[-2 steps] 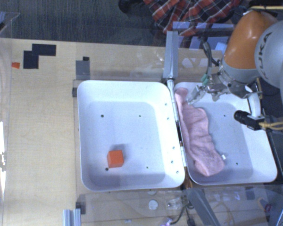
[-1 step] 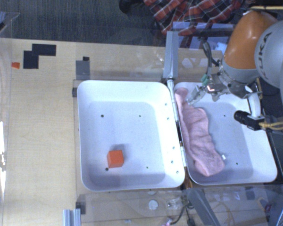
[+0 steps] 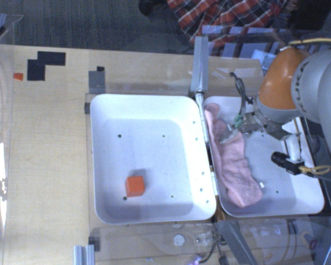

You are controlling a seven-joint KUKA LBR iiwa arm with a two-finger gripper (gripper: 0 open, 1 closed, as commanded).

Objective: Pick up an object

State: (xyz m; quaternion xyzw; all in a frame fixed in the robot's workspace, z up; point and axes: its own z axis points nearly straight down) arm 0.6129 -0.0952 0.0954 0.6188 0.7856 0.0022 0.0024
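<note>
A pink cloth [image 3: 233,162] lies crumpled along the left side of the right bin [image 3: 298,197], running from its far corner to near its front. My gripper [image 3: 231,132] is low over the cloth's upper part and looks to be touching it. The grey arm with its orange band [image 3: 278,84] comes in from the right above that bin. An orange cube [image 3: 135,186] sits on the floor of the left bin [image 3: 154,115], near its front left, far from the gripper.
A metal post [image 3: 199,65] stands at the back between the two bins. A black plug with a yellow cable [image 3: 289,163] hangs off the arm over the right bin. Black markers [image 3: 44,64] lie on the wooden bench at the far left.
</note>
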